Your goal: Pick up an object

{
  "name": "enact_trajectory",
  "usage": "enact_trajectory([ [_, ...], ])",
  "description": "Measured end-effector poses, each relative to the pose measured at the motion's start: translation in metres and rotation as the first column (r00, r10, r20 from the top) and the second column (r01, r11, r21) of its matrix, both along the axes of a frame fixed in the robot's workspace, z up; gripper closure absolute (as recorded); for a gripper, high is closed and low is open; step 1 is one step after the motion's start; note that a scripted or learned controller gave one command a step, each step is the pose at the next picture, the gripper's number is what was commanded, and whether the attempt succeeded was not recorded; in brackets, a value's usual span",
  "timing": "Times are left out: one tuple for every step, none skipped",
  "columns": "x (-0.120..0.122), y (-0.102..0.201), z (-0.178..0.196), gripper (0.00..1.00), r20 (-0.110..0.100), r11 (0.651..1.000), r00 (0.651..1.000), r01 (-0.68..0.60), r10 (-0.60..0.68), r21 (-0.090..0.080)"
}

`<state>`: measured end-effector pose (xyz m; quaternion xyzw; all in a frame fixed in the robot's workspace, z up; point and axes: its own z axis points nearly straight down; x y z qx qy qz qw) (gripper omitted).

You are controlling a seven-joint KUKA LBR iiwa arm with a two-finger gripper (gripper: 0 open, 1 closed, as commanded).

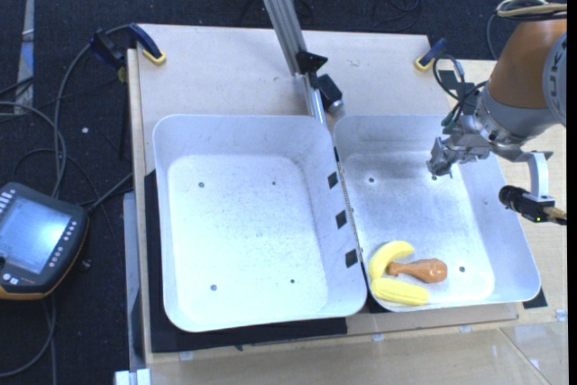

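Observation:
A yellow banana (389, 258) lies curled in the near left corner of the right bin (478, 221). Beside it rests a brown drumstick-shaped toy (422, 270), and a second yellow piece (398, 291) lies just in front, against the bin's near rim. My gripper (441, 162) hangs over the far part of the same bin, well behind these objects and a little to their right. Nothing shows between its fingers, and they look small and dark from here.
The left bin (180, 221) adjoins the right one along a shared rim with black clips (341, 218). A slanted metal bar (281, 4) reaches down to the bins' far junction. Yellow clamps (153, 57) mark the board's far corners. A teach pendant (36, 237) lies at far left.

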<state>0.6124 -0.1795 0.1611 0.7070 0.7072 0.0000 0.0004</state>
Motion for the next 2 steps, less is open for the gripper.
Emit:
enact_trajectory([
  [-0.0033,-0.0059,0.0449,1.0,0.003,1.0,1.0,0.0,0.0,0.0],
  [-0.0031,-0.0056,0.0403,1.0,-0.001,1.0,1.0,0.0,0.0,0.0],
])
